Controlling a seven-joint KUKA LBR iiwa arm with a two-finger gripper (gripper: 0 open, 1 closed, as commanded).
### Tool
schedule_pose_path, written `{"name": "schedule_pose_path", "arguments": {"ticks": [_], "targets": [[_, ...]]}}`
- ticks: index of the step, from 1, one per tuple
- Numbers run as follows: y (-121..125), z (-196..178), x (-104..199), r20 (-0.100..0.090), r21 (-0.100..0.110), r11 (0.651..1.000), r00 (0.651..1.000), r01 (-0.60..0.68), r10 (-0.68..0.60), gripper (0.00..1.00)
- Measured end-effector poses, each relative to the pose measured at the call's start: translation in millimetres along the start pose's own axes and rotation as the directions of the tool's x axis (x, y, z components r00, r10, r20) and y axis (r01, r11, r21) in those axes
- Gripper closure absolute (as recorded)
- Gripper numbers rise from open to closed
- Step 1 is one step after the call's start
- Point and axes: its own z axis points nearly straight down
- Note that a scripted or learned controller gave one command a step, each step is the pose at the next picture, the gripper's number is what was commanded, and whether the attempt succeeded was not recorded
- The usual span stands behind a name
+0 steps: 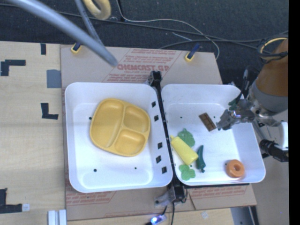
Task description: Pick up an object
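Two white bins (pixel 75 125) sit side by side; the gripper (pixel 226 122) hangs beside a brown block (pixel 207 121), its grip unclear.

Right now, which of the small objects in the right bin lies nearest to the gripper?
The small brown rectangular block: it lies just left of the gripper, while the orange ring sits farther away.

A small brown block (pixel 206 121) is lying flat in the right bin (pixel 243 146), toward one o'clock from the bin's middle, tilted diagonally. A yellow cylinder (pixel 183 150) is resting aslant at about eight o'clock, touching a green leafy piece (pixel 186 137) above it (another green bit (pixel 187 173) is sitting just below). A dark teal stick (pixel 200 158) is lying just beside the cylinder. An orange ring (pixel 235 168) is sitting at five o'clock, well apart.
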Motion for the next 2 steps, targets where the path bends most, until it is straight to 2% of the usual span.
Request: {"name": "schedule_pose_path", "arguments": {"ticks": [1,2], "targets": [[-5,-1,58,-0.003,0.005,1.0,1.0,0.005,-0.005,1.0],[2,10,117,-0.002,0.007,1.0,1.0,0.005,-0.005,1.0]]}}
